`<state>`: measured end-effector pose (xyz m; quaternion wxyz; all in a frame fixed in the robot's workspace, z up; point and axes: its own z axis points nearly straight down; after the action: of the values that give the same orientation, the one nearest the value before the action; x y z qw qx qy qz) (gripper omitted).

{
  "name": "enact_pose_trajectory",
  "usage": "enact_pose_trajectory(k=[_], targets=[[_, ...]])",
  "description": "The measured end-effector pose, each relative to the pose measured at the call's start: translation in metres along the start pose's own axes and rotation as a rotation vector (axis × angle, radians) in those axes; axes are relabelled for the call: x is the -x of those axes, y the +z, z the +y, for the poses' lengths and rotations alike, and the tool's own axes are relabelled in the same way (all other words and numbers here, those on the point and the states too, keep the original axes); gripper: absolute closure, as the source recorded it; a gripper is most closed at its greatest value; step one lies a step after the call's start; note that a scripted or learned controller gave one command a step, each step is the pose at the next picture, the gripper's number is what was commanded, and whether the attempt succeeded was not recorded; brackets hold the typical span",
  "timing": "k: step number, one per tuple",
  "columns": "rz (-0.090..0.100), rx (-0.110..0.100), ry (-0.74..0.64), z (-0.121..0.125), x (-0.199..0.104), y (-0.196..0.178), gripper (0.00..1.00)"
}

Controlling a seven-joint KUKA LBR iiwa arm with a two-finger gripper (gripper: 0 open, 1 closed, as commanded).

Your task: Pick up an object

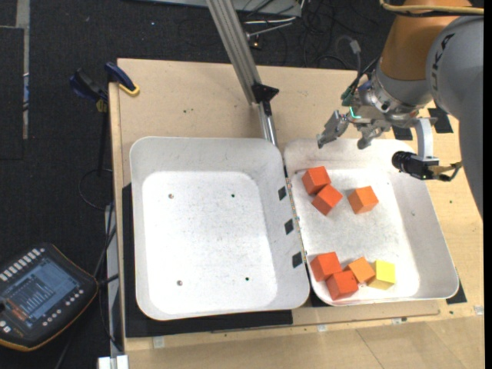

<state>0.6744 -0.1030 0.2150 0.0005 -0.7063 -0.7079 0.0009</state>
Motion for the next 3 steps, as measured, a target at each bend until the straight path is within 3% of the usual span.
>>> enact_pose_trajectory(k=[2,3], targets=[[0.001,-0.002,0.002,0.0,0.006,0.115,0.0],[0.0,0.005,0.002,0.002,0.006,0.101,1.0]])
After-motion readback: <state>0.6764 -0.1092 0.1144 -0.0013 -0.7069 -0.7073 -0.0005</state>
